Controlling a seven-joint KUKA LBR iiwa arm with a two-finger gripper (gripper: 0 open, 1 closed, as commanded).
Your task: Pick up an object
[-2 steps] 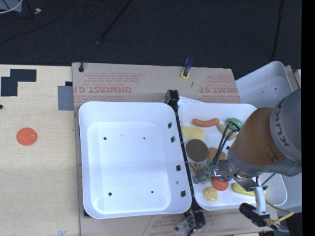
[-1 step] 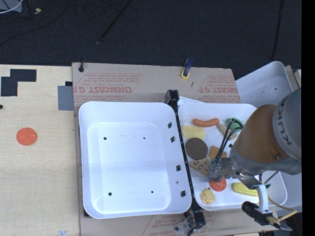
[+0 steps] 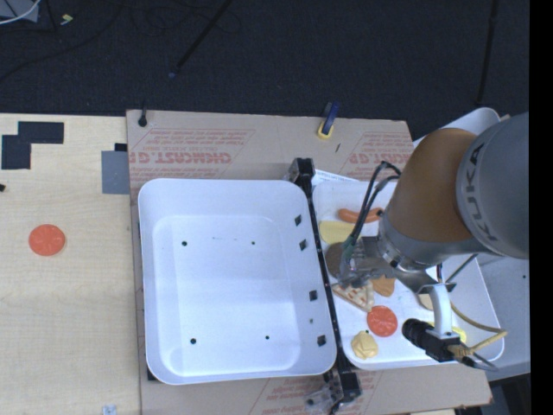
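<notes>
Low at centre-right of the frame, the tool, its grip state unclear, hovers beside a diagonal cracker-like piece near the right bin's left wall.

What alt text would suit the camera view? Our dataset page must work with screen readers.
A grey KUKA arm reaches from the right, its gripper low among small food-like items in the right bin, including a red round piece and a yellow piece. The left bin sits alongside.
</notes>
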